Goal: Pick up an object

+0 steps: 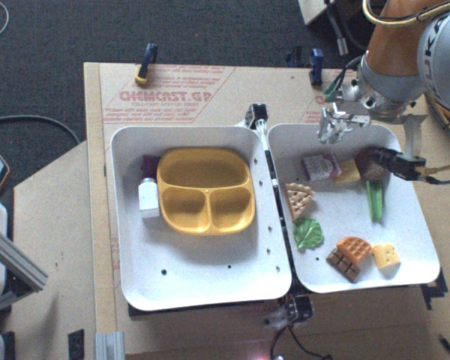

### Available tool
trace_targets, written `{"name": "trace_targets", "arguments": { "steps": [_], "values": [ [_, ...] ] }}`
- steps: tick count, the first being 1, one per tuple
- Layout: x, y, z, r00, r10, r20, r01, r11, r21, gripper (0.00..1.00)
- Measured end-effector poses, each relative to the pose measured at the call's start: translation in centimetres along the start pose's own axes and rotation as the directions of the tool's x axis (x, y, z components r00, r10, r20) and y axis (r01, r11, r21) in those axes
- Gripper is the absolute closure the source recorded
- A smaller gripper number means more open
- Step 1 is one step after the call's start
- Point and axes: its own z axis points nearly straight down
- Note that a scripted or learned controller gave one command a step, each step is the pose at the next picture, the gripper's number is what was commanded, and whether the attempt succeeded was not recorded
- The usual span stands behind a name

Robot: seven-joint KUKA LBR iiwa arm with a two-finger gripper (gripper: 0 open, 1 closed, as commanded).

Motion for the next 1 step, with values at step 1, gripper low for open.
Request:
{"name": "trace_targets", "arguments": {
  "steps": [1],
  "values": [
    [0.0, 0.05, 1.34, 1.0, 0.0, -0.001, 0.0, 1.0, 0.004, 1.0]
  ]
}}
